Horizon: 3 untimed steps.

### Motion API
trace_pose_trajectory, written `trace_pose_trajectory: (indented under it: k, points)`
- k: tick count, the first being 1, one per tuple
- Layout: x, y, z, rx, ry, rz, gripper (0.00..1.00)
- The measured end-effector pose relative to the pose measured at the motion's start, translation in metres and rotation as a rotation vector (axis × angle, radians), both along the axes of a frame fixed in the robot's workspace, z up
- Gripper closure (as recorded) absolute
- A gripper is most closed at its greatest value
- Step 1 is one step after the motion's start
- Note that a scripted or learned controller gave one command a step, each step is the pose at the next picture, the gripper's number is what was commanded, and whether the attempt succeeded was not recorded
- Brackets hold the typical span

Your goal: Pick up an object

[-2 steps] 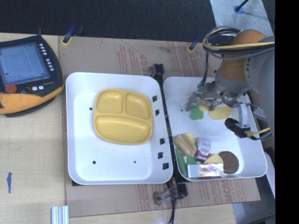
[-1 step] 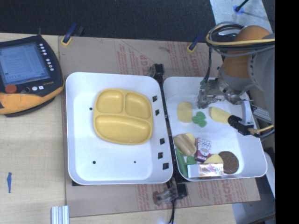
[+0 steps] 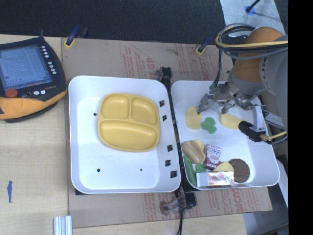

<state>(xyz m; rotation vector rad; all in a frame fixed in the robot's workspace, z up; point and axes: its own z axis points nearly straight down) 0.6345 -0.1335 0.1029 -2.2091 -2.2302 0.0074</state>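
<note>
The right bin (image 3: pixel 266 153) holds several small toy foods. A pale yellow piece (image 3: pixel 193 118), a green broccoli-like piece (image 3: pixel 209 125) and another yellow piece (image 3: pixel 230 120) lie in its far half. My gripper (image 3: pixel 213 106) hangs over that far half, just above the green piece, between the two yellow ones. Its fingers are spread open and nothing is between them. A hot-dog bun (image 3: pixel 194 151), a red packet (image 3: pixel 213 156), a brown cookie (image 3: pixel 239 169) and a white wrapped bar (image 3: pixel 215 179) crowd the near end.
The left bin (image 3: pixel 83 146) holds a yellow divided plate (image 3: pixel 129 121). A teach pendant (image 3: pixel 27 77) lies on the bench at far left. The grey arm with its orange band (image 3: pixel 254 58) and cables fills the right side above the bin.
</note>
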Motion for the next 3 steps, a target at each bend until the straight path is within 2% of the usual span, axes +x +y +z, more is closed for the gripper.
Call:
trace_pose_trajectory:
  k: [1, 2, 3]
  points:
    - [-0.032, 0.038, -0.01, -0.001, -0.002, -0.002, 0.0]
    - [0.007, 0.041, -0.01, 0.001, -0.007, -0.004, 0.0]
    - [0.003, 0.036, -0.011, 0.001, -0.001, -0.007, 0.0]
